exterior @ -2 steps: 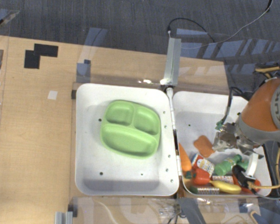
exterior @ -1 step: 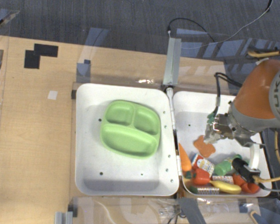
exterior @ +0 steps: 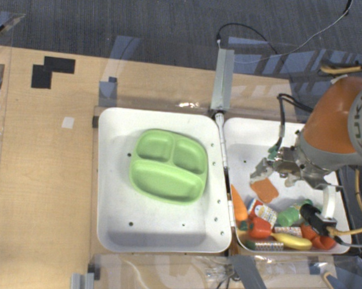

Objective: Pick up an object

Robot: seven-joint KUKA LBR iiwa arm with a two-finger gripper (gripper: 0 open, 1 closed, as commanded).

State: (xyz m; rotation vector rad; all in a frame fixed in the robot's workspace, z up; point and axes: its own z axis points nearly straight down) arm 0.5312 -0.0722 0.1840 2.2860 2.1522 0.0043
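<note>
A dark carpet lies behind a light wooden tabletop (exterior: 38,181), and two white bins sit on it side by side. The left bin (exterior: 111,228) holds a green plate (exterior: 167,165) with three parts. The right bin (exterior: 245,138) holds a pile of toy food near its front edge: an orange carrot (exterior: 239,204), a yellow banana (exterior: 292,241), a small box (exterior: 266,212) with a label too small to read, and a flat orange square (exterior: 264,189). The grey and orange arm hangs over this bin, and the jaws (exterior: 277,168) sit just above the orange square. I cannot tell how they stand, and nothing shows between them. The square looks light, thin and stiff, so it may slide on the smooth bin. Pinching it across its edges seems best. No other words can be read.
</note>
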